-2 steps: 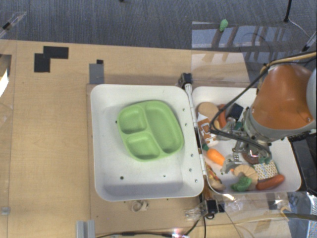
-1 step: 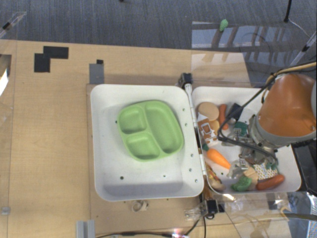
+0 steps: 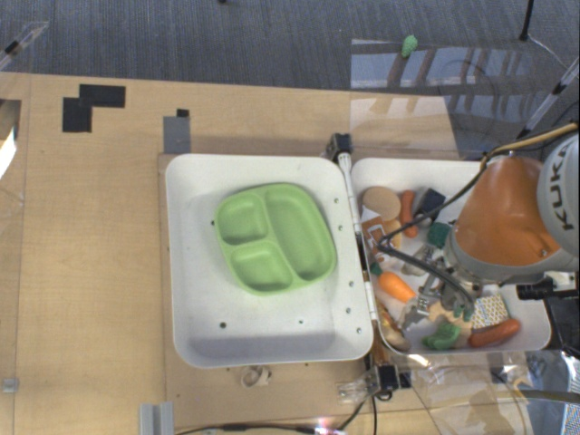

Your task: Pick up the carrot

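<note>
Where grey carpet (image 3: 181, 25) ends, two white bins (image 3: 195, 333) sit on wooden bench (image 3: 82, 270)

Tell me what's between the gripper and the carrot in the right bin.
Nothing. In the camera view the gripper hangs just right of the carrot, with bare white bin floor between them.

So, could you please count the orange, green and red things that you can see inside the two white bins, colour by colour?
Orange: 2, the stubby orange carrot and a thin orange stick-shaped piece
Green: 2, the green three-compartment plastic plate and a small green toy piece
Red: 1, the red sausage-shaped toy
Total: 5. More may lie hidden under the arm.
</note>
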`<state>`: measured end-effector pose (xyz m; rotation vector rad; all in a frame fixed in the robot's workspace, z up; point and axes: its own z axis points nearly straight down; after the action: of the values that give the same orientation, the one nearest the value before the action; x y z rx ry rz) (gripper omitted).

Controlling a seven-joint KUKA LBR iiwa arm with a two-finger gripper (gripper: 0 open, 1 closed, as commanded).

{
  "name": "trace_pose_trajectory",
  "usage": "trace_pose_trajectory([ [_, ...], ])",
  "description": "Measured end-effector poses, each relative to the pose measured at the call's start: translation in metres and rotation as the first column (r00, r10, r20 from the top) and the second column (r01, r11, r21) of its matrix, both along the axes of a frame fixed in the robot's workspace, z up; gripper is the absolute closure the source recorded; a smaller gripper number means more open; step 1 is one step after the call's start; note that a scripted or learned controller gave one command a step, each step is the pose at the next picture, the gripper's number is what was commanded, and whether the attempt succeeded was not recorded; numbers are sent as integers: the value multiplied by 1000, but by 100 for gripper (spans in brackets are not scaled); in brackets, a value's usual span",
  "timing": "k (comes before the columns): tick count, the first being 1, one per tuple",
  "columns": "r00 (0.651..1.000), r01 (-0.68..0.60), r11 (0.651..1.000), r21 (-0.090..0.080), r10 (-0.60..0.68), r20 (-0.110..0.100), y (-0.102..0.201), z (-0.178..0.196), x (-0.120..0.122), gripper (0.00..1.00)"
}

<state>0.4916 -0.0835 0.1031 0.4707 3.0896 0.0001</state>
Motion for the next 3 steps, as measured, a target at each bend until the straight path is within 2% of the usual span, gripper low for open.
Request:
trace_pose_trajectory([
  [1, 958, 287, 958, 5, -287, -6, -5, -14, 26, 0],
  [2, 960, 281, 960, 8, -281, 7, -4, -1, 31, 100],
  [3, 961, 275, 961, 10, -275, 16, -3, 11, 34, 100],
])
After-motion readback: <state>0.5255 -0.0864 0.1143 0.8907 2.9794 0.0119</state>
